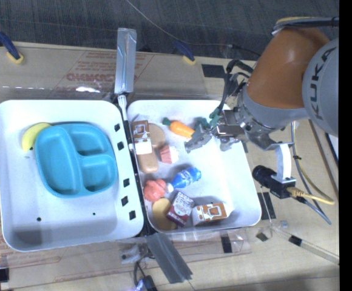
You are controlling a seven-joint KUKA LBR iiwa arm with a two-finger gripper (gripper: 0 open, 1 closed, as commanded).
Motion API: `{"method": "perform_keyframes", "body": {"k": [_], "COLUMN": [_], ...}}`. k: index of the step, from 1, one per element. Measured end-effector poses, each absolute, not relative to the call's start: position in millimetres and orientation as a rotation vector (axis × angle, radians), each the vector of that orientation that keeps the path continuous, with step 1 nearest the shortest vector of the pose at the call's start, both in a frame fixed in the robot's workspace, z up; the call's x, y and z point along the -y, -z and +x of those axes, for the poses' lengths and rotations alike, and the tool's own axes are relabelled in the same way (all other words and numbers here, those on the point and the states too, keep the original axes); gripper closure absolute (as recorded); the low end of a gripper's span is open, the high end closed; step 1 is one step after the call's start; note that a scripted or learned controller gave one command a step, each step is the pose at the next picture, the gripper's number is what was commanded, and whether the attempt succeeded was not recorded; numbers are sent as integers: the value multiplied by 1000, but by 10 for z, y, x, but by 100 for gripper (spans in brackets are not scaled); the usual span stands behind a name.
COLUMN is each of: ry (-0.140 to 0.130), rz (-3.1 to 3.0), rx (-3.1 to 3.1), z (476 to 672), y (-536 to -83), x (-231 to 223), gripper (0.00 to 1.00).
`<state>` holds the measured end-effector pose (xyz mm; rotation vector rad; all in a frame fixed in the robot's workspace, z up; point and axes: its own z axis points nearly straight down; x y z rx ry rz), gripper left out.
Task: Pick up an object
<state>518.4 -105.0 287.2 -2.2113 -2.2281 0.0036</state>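
Even overhead light, soft shadows in the bins (18, 235), slightly blurry picture.

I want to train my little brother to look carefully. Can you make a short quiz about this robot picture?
1. True or false: the blue divided tray lies in the left bin.
2. Which toy food lies nearest the claw? A banana, B carrot, C tomato.
3. Fill in: the yellow banana peeks out from the tray's upper ____ corner.

Key: 1 true. 2 B, the carrot. 3 left.
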Motion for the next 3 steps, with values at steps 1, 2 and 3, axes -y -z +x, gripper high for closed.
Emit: {"method": "perform_keyframes", "body": {"k": [1, 2, 3], "ry": [-5, -4, -5], "rz": [-2352, -2346, -2345], "rx": [2085, 2090, 2090], "z": [6401, 6406, 6405], "y": [-1046, -1149, -1146], "x": [1082, 1067, 1067], "gripper": [0, 100, 0]}}
